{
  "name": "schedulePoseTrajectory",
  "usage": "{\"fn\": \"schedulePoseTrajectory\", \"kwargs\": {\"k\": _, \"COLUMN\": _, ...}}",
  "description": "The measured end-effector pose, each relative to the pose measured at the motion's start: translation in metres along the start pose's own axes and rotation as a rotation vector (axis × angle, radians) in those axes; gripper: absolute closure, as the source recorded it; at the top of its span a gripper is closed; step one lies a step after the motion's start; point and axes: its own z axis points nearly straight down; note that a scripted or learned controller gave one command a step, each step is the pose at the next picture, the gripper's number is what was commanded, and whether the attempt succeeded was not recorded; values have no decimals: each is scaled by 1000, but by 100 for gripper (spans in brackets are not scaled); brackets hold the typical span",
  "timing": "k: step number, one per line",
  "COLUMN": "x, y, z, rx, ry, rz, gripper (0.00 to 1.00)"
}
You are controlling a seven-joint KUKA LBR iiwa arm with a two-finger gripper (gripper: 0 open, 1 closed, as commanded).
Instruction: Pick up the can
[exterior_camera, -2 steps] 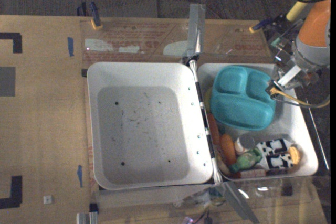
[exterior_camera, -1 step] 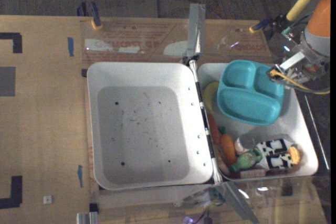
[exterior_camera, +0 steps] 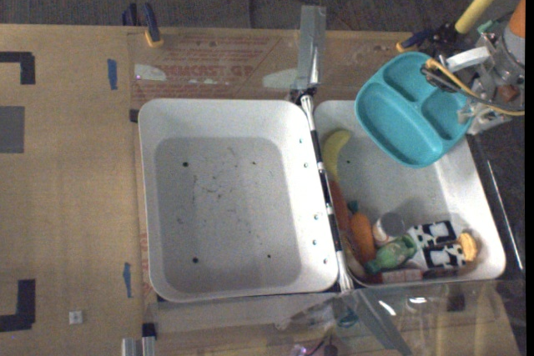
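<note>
Claw (exterior_camera: 450, 92) clamped on the blue tray (exterior_camera: 406, 108), not the can (exterior_camera: 390, 226) lying below it; tray might drop.

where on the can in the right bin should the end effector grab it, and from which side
Probably grip the can across its round side wall, coming straight down from above. It seems to stand upright, its top facing up. The carrot crowds its left and the green bottle sits just below it in the view, so low sideways approaches look blocked.
</note>
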Motion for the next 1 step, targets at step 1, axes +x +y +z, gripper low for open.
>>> {"fn": "schedulePoseTrajectory", "kwargs": {"k": 1, "x": 2, "y": 0, "z": -3, "rx": -3, "ry": 7, "rz": -1, "gripper": 0}}
